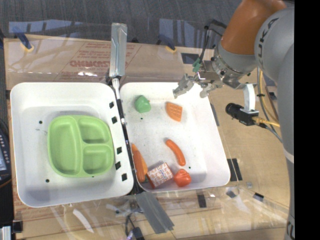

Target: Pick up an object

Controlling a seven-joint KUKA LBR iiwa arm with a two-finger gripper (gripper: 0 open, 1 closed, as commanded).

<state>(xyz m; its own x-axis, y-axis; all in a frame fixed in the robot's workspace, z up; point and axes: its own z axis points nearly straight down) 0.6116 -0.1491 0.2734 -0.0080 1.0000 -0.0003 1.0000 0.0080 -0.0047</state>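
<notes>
The arm [260, 29] reaches in from the right, its orange band high above the upper right corner of the right bin [212, 134], with the wrist angled down and to the left. The end effector [192, 87] hangs over that bin's upper right rim, its two fingers spread apart with nothing between them (one fingertip points left toward the bin, the other sits nearer the wrist).

In the right bin, an orange wedge [174, 111] lies just below and left of the fingers. A green pepper [142, 104] sits further left. A small sausage [176, 152] lies near the middle. Along the lower edge sit a carrot [139, 165], a printed box [160, 174] and a red tomato [182, 177], close together.

The left bin [25, 104] holds a green divided plate [80, 146]. Both bins rest on the surface [75, 59].
</notes>
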